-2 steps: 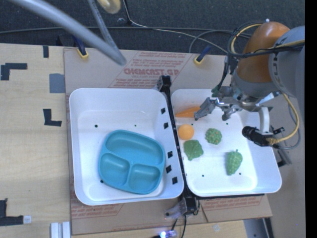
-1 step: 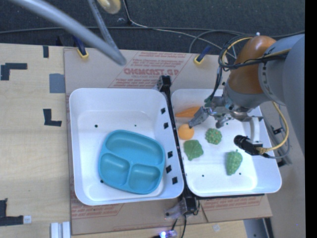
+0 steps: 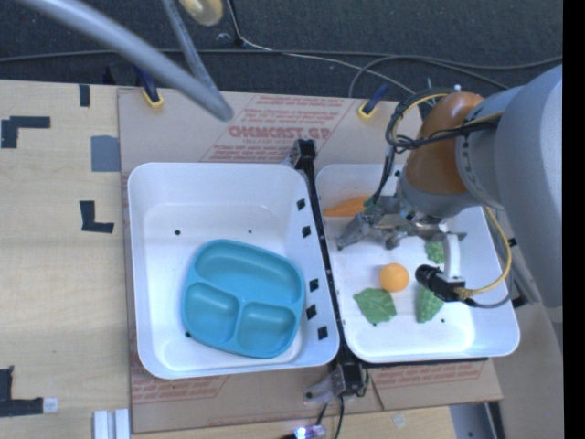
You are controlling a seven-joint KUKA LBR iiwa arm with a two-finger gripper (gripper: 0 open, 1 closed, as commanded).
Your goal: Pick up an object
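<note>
Hovering in the right bin [image 3: 494,337], my pincer [image 3: 384,231] hides its grip near the orange ball [image 3: 394,277]; I cannot tell.

A light wooden bench [image 3: 55,273] marked with black tape pieces [image 3: 91,216] fills the left of the frame, beneath dark grey carpet [image 3: 384,12] crossed by thin cables [image 3: 302,55] along the top.

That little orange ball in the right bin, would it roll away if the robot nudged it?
Probably. The orange ball looks round and smooth, so a nudge would likely send it rolling across the right bin. The green pieces beside it might stop it.
</note>
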